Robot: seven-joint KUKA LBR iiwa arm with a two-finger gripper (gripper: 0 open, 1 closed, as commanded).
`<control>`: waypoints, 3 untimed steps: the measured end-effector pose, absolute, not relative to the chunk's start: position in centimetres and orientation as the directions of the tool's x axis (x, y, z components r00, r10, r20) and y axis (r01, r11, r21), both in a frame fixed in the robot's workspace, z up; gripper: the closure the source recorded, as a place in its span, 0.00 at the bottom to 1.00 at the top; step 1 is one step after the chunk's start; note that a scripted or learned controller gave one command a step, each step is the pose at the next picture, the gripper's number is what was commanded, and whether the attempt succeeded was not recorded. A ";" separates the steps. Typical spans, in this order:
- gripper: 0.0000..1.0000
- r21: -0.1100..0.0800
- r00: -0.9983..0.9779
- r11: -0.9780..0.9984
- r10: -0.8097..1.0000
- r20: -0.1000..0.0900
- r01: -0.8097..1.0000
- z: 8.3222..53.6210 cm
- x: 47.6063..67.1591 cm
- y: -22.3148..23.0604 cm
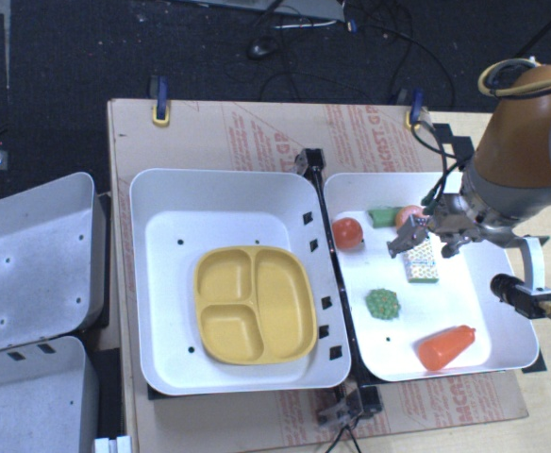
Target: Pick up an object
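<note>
The light is bright and even, and it seems to come from above. The two white bins look almost overexposed, with soft glare on their floors. Shadows are short and weak under the yellow divided plate. The dark floor stays dim. The whole picture is slightly soft and grainy.
</note>
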State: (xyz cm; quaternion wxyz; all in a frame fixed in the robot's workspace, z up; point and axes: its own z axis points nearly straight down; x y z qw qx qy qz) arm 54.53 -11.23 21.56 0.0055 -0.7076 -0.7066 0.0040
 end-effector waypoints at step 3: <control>0.00 -0.004 -0.001 0.001 1.000 0.001 1.000 10.4 55.3 -9.8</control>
